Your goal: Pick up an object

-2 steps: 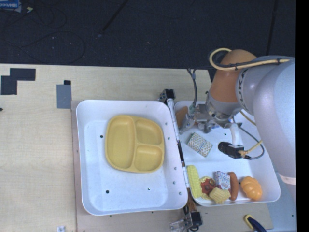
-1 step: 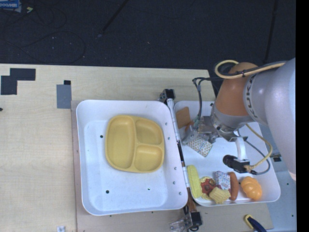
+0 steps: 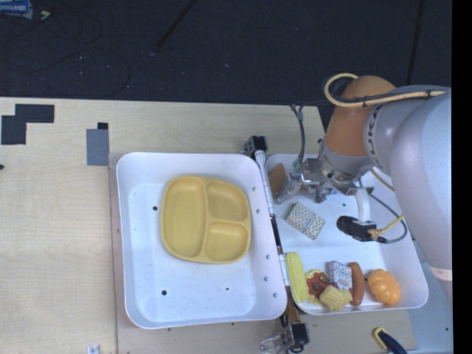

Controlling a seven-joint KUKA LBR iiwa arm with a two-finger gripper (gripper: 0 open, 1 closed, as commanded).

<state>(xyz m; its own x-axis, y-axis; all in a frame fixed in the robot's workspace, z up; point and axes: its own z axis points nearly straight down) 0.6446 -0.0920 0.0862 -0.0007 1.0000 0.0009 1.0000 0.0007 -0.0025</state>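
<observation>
My gripper (image 3: 310, 184) hangs low over the far left part of the right bin (image 3: 402, 268). It is just right of a small brown block (image 3: 277, 180) leaning by the bin's left wall. A checkered white packet (image 3: 304, 220) lies a little in front of it. Along the bin's near side lie a long corn cob (image 3: 296, 275), a red piece (image 3: 318, 284), a short corn piece (image 3: 334, 299), a silver-blue packet (image 3: 339, 273), a sausage (image 3: 358, 283) and an orange fruit (image 3: 384, 287). I see nothing held in the gripper.
The left bin (image 3: 140, 286) holds a yellow divided plate (image 3: 205, 218). The grey arm (image 3: 420, 168) covers the right bin's far right side. Grey and black patches (image 3: 96, 146) mark the wooden bench on the left.
</observation>
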